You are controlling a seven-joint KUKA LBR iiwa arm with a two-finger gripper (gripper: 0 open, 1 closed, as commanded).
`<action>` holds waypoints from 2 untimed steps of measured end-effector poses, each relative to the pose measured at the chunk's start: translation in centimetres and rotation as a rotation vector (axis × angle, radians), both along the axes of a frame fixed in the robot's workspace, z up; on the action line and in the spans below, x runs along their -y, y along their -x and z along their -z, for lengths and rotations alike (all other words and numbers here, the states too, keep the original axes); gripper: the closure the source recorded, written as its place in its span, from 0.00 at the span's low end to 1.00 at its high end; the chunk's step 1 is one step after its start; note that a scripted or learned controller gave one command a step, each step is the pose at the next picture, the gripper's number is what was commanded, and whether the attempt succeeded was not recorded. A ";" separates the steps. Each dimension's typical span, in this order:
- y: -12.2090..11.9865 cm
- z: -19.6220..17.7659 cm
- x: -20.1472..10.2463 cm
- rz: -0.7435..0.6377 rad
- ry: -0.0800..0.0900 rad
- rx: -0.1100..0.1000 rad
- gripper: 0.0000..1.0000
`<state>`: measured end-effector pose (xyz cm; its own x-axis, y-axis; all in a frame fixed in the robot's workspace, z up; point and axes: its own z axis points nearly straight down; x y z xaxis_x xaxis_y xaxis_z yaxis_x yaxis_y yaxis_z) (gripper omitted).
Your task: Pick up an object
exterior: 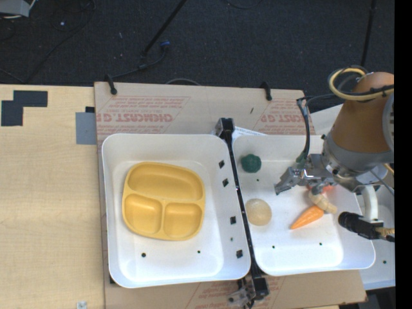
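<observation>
Camera view: left bin [129, 262] holds a yellow divided plate [164, 200]. Right bin [309, 259] holds the hand [308, 180], grip unclear, just above an orange carrot [306, 217], beside a pale ball [259, 212] and green ball [251, 163].

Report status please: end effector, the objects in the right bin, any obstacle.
End effector low in right bin, fingers unclear. Orange carrot beside it, not held. Green ball and pale ball apart, left.

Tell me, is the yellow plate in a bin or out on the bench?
In a bin. The yellow plate lies flat in the left bin, with white floor and rim showing all around it.
</observation>
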<state>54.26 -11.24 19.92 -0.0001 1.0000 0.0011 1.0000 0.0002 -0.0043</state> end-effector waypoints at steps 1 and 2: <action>0.0 6.4 0.2 0.000 -0.001 -0.005 0.00; -0.4 10.8 0.0 0.000 -0.004 0.010 0.00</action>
<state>54.62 -11.24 9.10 0.0002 1.0000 0.0048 1.0000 -0.0002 0.0054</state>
